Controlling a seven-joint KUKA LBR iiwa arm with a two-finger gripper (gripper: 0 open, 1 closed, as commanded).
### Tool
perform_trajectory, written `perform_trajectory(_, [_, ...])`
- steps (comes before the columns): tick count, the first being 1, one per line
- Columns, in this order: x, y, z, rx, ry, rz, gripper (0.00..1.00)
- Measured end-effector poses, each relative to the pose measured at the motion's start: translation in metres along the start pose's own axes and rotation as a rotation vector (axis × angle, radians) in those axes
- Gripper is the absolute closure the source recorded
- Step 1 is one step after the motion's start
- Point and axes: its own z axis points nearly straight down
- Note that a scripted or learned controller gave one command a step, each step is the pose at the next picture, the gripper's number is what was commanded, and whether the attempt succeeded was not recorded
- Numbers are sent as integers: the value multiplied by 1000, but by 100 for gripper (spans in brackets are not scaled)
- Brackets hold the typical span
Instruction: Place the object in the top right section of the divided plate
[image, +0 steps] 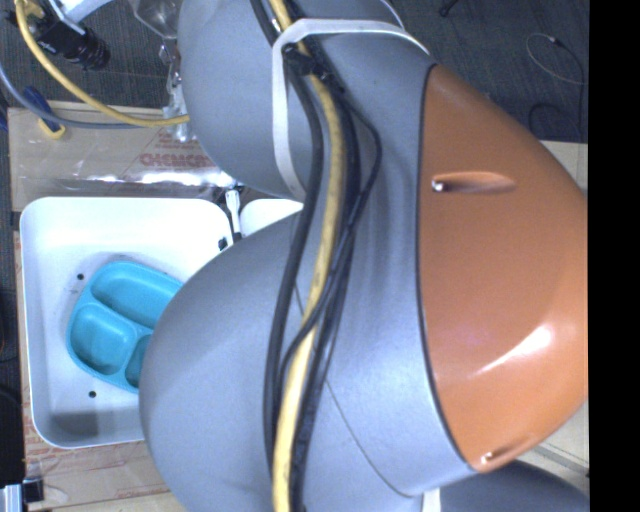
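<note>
As the arm reaches in from the right, arm position: the grey arm lies across most of the bench, very close to the camera.
Orange band: a broad, glossy orange band covers the right part of the arm; a narrow slot sits in its upper face.
Cables: a yellow cable and black cables run together down the arm's body, from the top of the view to the bottom.
Left bin: the white left bin shows its upper, left and lower walls; the arm covers its right side.
Right bin: a small curved corner of the right bin shows just beside the left bin's upper right corner.
Divided plate: the blue divided plate lies on the floor of the left bin. Two sections are exposed; the arm covers the plate's right and lower edge.
Object: its location cannot be told from this view; the exposed plate sections hold nothing.
Gripper: its state cannot be told from this view.
Writing: a clear plastic sheet above the left bin carries red lettering, too blurred and too covered to read with certainty.
Hose: a yellow hose loops across the dark floor at upper left.
</note>
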Motion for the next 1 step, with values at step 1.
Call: perform_trajectory(1, [-37, 102, -11, 3, -7, 80, 100])
